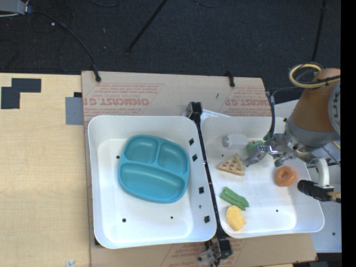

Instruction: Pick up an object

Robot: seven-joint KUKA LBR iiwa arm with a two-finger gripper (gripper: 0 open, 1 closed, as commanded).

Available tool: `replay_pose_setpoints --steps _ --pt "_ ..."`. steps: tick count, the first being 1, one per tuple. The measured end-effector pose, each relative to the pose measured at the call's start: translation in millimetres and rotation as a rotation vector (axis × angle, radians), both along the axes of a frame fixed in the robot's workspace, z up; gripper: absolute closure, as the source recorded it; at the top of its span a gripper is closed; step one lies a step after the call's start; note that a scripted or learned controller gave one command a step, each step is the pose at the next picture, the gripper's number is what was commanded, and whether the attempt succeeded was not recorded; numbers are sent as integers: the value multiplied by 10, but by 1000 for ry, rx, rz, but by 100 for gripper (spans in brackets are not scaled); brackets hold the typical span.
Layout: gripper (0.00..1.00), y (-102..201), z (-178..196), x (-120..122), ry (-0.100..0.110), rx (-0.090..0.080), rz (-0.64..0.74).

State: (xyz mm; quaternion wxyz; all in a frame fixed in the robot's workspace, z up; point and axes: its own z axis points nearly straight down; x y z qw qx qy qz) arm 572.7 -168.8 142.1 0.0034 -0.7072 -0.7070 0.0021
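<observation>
Reaching low into the right bin [311, 218], the end effector [257, 156] hangs beside the waffle wedge [232, 165], a likely target; its grip state cannot be told.

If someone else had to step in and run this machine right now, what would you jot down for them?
Hand: low in the right bin, beside the waffle wedge and a small green item. Nothing visibly between its fingers; open or shut is unclear.
Also in the right bin: orange ring, green bean pod, yellow corn, pale cylinder.
Left bin: blue divided plate.
Done: the arm has reached into the bin.
Left: grip one item and lift it.
</observation>
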Motion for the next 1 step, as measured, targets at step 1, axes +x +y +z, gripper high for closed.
replay_pose_setpoints --steps 1 --pt "0 3 -497 11 -7 0 -1"
